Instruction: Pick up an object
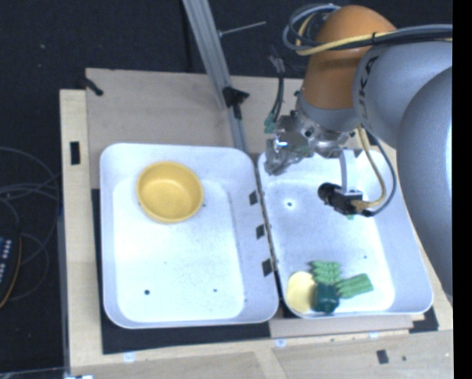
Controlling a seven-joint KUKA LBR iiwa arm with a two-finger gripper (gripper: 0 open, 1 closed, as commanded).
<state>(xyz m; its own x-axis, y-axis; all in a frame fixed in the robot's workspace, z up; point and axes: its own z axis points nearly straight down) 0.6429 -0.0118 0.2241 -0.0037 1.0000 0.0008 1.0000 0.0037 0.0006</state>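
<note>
**Arm poised over the right bin, nothing taken yet**

The grey KUKA arm (413, 93), with its orange band just above the wrist, reaches in over the tabletop (157, 93) and carries the jaws (279, 158) to the far left corner of the right bin (410, 283), close to the divide between the two bins. Whether the jaws are spread or pressed together cannot be told from this slant; nothing is seen between them.

The left bin (181, 275) lies to the left of the jaws, and in it, well apart from them, sits a yellow bowl (170, 191), upright and alone.

The likelier targets lie well nearer the camera than the jaws, at the near edge of the right bin: a green toy (342, 281) with a leafy top and a darker teal part, touching a pale yellow round piece (300, 290) just beside it.

The step in hand looks like the approach, before any descent. The next move would call for carrying the jaws toward the near edge, centring over the green toy, opening wide enough to span it, and lowering without nudging the yellow piece alongside.
</note>
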